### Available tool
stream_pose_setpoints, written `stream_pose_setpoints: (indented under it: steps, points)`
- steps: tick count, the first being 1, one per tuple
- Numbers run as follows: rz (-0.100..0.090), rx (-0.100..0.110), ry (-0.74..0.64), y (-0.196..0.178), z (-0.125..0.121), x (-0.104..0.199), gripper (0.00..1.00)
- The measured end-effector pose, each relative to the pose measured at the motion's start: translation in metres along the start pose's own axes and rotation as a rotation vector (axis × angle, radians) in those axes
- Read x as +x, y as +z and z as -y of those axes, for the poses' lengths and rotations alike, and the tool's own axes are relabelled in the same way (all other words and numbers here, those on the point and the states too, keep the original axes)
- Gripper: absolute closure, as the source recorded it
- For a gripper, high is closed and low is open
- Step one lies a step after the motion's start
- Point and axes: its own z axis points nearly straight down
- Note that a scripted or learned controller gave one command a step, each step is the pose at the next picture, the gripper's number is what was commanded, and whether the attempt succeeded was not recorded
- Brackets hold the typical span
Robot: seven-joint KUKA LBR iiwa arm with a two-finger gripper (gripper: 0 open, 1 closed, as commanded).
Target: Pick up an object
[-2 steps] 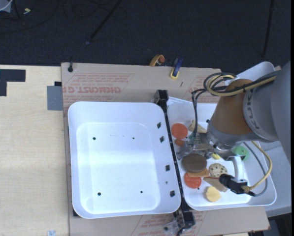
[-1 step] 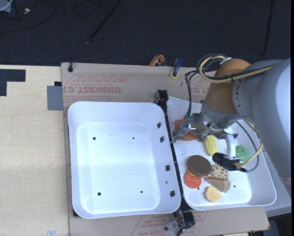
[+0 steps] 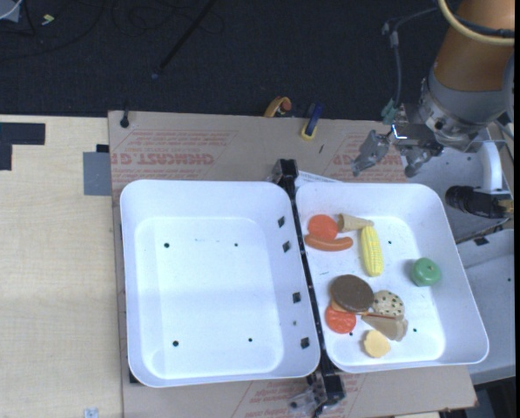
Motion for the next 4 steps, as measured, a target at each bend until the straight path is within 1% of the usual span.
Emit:
stream_pose_setpoints:
  steps: [1, 2, 3, 4]
  points:
    - [-0.005, 0.035, -0.001, 0.149, 0.02, 0.049, 0.0]
    - [-0.007, 0.018, -0.011, 0.092, 0.057, 0.178, 0.0]
    - [-0.002, 0.024, 0.0, 0.085, 0.055, 0.169, 1.0]
    - [-0.002, 0.027, -0.002, 0.076, 0.055, 0.168, 1.0]
